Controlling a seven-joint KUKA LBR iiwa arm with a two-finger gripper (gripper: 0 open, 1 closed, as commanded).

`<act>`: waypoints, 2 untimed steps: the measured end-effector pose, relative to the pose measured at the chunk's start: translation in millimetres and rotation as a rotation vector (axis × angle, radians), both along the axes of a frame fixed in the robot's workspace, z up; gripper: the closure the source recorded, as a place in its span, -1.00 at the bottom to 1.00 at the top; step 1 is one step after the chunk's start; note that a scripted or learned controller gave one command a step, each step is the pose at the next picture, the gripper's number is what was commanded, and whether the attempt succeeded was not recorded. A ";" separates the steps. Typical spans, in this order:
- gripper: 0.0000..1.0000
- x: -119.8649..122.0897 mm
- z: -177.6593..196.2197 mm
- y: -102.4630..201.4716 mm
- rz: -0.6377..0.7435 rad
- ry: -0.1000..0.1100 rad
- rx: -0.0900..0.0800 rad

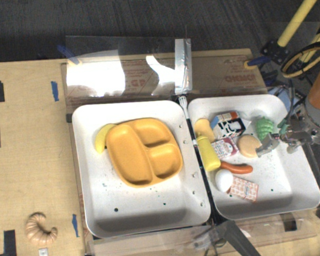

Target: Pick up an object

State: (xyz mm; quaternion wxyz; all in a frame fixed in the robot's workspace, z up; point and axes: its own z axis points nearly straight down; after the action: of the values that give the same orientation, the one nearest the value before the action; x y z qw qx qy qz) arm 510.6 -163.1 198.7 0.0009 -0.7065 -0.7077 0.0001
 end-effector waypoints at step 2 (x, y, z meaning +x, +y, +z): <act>-1.00 83.1 -104.6 24.9 -0.100 -0.016 -0.006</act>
State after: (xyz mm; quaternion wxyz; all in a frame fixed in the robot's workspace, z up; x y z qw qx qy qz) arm 593.7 -138.2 94.0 -0.0071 -0.7408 -0.6716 -0.0036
